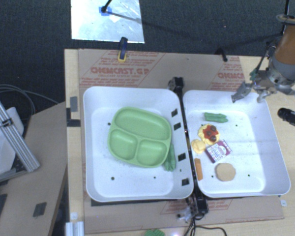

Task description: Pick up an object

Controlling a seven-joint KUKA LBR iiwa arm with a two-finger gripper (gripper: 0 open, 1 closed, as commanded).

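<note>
Right bin: holds all the loose candidates; green pod-like piece at about 11 o'clock of the bin floor; red-and-yellow toy food just below it, with a pale yellow piece touching or nearly touching at its 7 o'clock; purple-and-white packet near centre; round tan cookie-like disc at 6 o'clock; thin orange stick along the 8 o'clock wall.

Left bin: green divided tray at centre; a green scrap at the tray's 4 o'clock.

Gripper: over the right bin's 1 o'clock corner, well apart from every item; its two fingers appear spread with nothing between them, though the view is small and soft there, so this is a likely reading.

Progress: nothing lifted; every item lies on a bin floor; choice of target, descent, closing and lift all judged to remain; nearest candidate is the green pod-like piece.
</note>
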